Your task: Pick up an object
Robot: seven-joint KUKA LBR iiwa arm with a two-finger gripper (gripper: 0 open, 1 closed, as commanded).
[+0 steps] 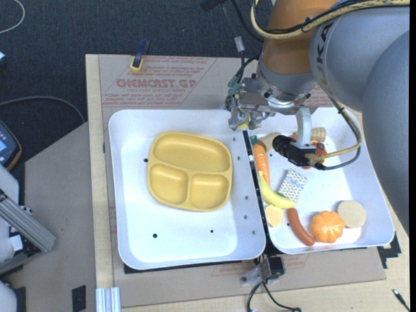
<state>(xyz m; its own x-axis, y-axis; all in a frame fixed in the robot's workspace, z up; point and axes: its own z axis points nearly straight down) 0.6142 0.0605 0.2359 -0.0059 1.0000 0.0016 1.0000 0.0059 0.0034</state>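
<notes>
Whether the claw (246,117) was open or closed could not be told, because the wrist covered it from above. It hung at the far end of the wall between the two bins, and nothing was seen in its grip.

In the left bin (120,174) lay a yellow divided plate (190,171), flat and broad. I judged it too wide for a grasp, so a try there would probably slide off its rim.

The nearest candidate was the carrot (261,161) in the right bin (376,194), lying along the dividing wall just below the claw. The danger there was the wall itself: a descent a little too far left would strike it instead of the carrot. The banana (273,197) touched the carrot's lower end, so it could be dragged along.

Further right lay a checkered packet (292,184), a sausage (300,226), an orange pumpkin-like fruit (327,226) and a pale round disc (351,213), close together. The round ones looked likely to roll out of a closing grip.
</notes>
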